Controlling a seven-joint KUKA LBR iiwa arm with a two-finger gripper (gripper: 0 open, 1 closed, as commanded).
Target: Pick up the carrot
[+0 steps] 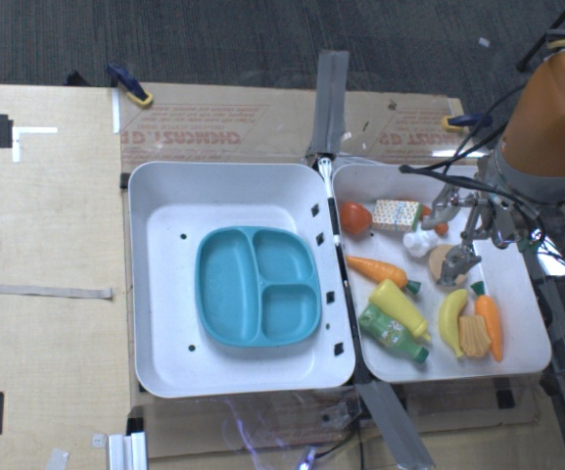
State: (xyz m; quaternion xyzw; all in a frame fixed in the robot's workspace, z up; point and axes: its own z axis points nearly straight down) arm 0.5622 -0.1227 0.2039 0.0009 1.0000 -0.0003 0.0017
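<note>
Right now the claw (455, 262) hangs low in the right bin (527, 360); I cannot tell its state. One carrot (377, 269) lies just left, another carrot (489, 324) lower right. Next, choose one.

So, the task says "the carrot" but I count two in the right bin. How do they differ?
The left carrot lies almost crosswise near the bin's left wall; the right carrot lies lengthwise near the right wall. The left carrot touches the yellow bottle; the right carrot sits against the banana and a tan block. The gripper stands nearer the right carrot. Both are orange with green tops.
</note>
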